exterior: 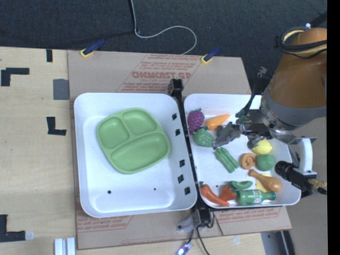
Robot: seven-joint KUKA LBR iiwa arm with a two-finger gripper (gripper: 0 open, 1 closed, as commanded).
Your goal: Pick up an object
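Claw (pixel 226 135) low among crowded toys in right bin (pixel 249 101); finger state indeterminate. Risk: nudging broccoli (pixel 202 137), closing on nothing.

I count two white bins (pixel 87 142). One green divided plate (pixel 134 139) in the left one. In the right: one purple grapes (pixel 195 119), one carrot (pixel 218 121), one broccoli (pixel 202 137), one lemon (pixel 262 147), one green bottle (pixel 254 197), one drumstick (pixel 265 180).
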